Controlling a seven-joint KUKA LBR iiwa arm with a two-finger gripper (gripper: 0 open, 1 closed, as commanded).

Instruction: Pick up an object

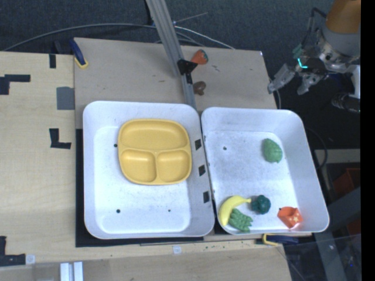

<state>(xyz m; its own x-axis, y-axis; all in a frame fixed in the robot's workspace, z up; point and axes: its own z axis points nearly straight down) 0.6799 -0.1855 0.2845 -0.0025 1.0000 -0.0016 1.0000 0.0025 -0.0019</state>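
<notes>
Wooden table [135,75] under two white bins, yellow divided tray [155,151] in left bin [94,157], right bin [304,151] holding banana [230,205], green lump [272,150], orange piece [289,216], claw [291,82] spread, beyond far right corner, pinching nothing

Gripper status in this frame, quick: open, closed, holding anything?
Gripper: open, fingers spread with nothing between them, up beyond the right bin, outside its far right corner.

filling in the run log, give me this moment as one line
arm: gripper off bench, beyond right bin | held: nothing | right bin: green ball, banana, dark ball, orange toy | left bin: yellow tray
</notes>
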